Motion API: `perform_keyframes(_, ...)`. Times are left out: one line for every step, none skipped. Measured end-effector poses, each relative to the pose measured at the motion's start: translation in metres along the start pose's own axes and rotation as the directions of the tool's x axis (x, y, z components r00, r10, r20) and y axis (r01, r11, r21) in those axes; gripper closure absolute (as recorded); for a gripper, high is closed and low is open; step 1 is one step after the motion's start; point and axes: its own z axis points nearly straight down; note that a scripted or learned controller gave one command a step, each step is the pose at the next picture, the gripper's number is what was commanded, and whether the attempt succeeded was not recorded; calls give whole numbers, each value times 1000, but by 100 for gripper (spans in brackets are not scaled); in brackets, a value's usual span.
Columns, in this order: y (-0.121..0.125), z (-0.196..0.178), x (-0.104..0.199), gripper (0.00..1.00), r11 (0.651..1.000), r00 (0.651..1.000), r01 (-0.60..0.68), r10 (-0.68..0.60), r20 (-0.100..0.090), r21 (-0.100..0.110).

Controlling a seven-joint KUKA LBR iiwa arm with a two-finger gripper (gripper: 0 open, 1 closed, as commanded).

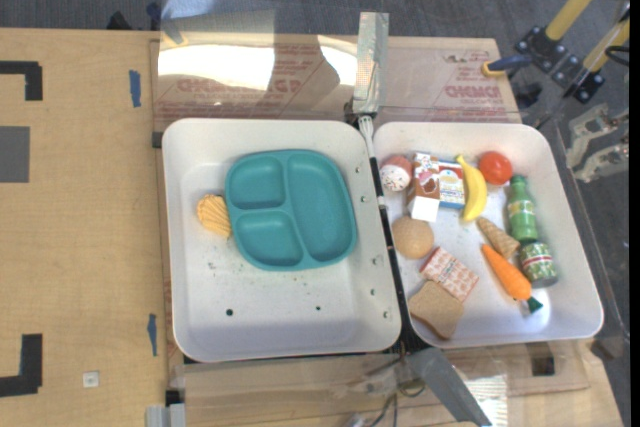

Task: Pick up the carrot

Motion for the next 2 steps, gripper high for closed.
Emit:
perform_keyframes(0,-12,-2,100,1000,1000,0,0,9,5)
perform_keyframes(-26,-95,-49,100,977,977,215,-215,-10,-9)
